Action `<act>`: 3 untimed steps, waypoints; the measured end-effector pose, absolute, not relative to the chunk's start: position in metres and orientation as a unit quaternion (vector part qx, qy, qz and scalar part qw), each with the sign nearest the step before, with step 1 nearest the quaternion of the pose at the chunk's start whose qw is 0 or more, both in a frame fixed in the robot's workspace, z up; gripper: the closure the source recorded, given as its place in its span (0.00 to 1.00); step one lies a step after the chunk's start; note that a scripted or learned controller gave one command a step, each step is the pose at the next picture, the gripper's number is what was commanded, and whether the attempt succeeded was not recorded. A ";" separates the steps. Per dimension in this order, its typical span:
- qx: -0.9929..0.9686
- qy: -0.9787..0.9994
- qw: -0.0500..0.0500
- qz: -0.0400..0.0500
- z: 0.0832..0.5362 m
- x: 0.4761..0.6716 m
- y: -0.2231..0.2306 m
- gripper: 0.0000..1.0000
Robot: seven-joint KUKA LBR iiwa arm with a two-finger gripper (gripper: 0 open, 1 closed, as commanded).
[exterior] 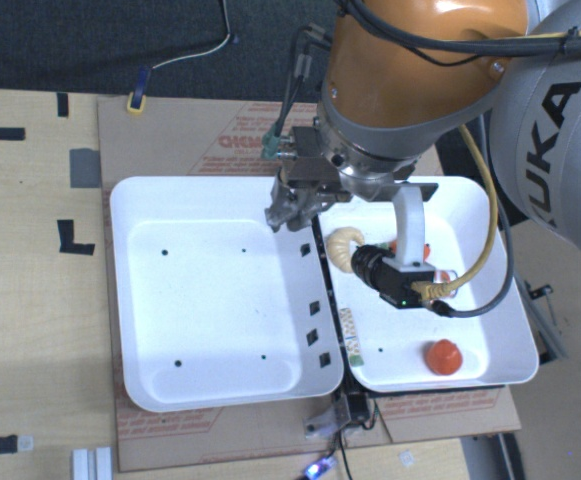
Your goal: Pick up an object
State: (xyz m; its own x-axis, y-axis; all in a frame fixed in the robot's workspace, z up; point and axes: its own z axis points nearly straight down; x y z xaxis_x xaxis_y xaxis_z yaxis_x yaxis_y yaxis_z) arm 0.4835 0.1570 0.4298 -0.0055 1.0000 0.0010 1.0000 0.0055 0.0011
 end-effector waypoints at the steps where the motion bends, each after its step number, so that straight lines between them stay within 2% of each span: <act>1: 0.707 0.707 0.001 0.001 0.464 0.484 0.133 1.00; 2: 0.706 0.708 0.000 -0.001 0.471 0.484 0.135 1.00; 3: 0.706 0.708 0.001 0.003 0.538 0.484 0.161 1.00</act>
State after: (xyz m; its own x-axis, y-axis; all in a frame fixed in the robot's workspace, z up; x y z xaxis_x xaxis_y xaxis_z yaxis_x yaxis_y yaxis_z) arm 0.4837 0.1610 0.5377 -0.0033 1.0000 0.0023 1.0000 0.0032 0.0055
